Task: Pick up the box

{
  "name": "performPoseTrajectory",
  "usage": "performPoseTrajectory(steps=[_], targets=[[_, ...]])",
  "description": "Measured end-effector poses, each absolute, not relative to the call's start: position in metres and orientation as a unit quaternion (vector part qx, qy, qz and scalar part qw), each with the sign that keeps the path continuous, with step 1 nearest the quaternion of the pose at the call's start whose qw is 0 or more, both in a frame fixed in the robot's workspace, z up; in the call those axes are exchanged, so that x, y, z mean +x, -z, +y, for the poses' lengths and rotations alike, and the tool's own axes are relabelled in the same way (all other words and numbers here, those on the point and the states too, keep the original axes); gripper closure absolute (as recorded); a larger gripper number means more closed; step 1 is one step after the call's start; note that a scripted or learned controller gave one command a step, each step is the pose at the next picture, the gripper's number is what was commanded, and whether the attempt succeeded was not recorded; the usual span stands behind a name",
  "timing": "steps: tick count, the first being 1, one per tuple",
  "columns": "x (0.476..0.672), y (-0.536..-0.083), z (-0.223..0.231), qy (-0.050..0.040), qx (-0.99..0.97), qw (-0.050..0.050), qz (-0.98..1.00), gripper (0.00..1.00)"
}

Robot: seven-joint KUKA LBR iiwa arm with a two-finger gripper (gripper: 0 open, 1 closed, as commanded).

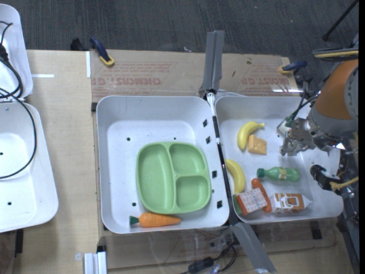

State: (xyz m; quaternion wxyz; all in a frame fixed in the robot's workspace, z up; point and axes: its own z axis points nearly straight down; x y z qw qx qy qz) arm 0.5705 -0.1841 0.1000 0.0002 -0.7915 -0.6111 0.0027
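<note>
Box point(251, 200) label print illegible.

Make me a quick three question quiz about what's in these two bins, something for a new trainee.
1. True or false: the carrot lies inside the green divided plate.
2. Which bin is the gripper over? A) left B) right
3. Fill in: the green bottle lies just above the orange ____.

Key: 1 false, it lies below the plate in the left bin. 2 B. 3 box.

Robotics lab: clamped cardboard point(171, 73) bench, white bins point(114, 153), toy food.
</note>
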Motion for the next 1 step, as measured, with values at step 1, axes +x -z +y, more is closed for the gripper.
performPoseTrajectory(steps=[1], targets=[[0.5705, -0.0998, -0.184, -0.0028, -0.792, 0.0, -0.611, 0.0]])
